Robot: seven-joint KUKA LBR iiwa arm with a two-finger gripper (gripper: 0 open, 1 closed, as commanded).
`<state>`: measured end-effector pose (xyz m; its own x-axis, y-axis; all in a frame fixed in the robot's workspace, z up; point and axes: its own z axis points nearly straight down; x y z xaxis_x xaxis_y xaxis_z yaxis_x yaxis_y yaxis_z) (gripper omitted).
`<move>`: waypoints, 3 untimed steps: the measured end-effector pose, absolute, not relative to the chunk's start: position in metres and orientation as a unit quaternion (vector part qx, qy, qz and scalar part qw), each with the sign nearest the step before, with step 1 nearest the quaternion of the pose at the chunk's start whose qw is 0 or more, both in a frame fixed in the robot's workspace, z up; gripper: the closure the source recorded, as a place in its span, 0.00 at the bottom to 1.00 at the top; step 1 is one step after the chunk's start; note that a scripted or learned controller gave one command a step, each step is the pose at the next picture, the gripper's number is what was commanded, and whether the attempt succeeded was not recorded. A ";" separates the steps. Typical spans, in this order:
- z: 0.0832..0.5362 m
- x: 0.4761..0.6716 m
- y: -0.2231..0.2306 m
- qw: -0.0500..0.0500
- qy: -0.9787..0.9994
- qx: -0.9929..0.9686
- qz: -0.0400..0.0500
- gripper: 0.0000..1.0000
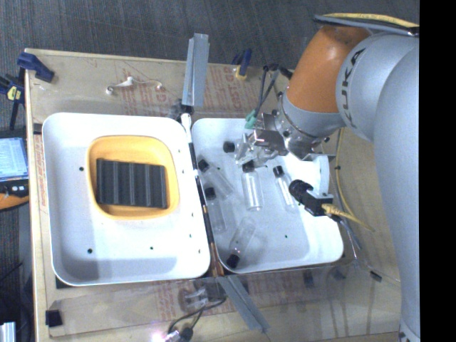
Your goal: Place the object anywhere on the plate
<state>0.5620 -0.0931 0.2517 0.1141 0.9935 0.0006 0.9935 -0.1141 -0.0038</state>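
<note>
Yellow plate (132, 145) waits in the left bin (64, 226); clear vials lie in the right bin (320, 241).
Nearest the gripper (251, 148), one vial (252, 191) looks light, stiff, slippery, perhaps breakable; I'd pinch its mid-body across the width. Gripper hovers above, opening impossible to tell.

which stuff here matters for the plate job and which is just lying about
For the job:
- yellow plate in the left bin
- clear vials in the right bin
- claw

Lying about:
- blue clamp
- metal bar
- dark ribbed insert on the plate
</note>
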 end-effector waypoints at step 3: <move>0.190 0.593 -0.011 0.003 -0.770 -0.638 0.002 0.00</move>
